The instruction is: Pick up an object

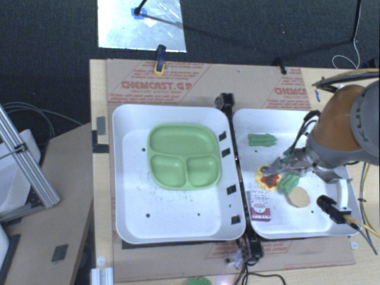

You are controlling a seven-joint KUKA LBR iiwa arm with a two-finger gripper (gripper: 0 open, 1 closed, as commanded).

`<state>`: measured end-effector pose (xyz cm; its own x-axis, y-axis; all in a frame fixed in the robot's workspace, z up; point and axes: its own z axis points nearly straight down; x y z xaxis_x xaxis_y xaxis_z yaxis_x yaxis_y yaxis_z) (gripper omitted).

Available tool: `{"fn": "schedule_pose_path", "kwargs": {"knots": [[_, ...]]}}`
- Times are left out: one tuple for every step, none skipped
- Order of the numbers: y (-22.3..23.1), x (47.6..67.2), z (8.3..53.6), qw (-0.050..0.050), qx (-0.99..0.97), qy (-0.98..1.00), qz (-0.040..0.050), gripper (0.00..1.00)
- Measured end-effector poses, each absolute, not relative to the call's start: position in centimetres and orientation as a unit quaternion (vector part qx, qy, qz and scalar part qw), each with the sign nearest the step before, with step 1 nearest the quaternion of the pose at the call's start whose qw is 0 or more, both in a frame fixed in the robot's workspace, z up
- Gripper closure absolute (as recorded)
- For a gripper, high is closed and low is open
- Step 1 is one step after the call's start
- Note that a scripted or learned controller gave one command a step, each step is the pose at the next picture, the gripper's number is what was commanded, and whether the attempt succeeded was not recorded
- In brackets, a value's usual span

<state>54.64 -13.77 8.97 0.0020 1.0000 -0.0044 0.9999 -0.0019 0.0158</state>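
The right bin [332,227] holds several small objects. A green piece [262,139] lies near its back left. A yellow and red toy [265,179] sits at the left middle, with a green block [288,184] and a tan round piece [299,197] just right of it. A red and white packet [259,206] lies at the front left. My gripper [278,169] is low in this bin, its tip right over the yellow and red toy and touching or nearly touching it. The arm's wrist hides part of the bin behind it.
The left bin [127,218] carries a green divided plate [183,156] in its middle. Black clips [226,101] sit along the wall between the two bins. A shiny metal sheet [141,16] lies on the dark floor beyond the bench.
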Motion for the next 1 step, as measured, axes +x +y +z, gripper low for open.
{"fn": "schedule_pose_path", "kwargs": {"knots": [[-11.35,61.23,8.91,0.005,0.704,0.710,0.0033,0.00]]}}
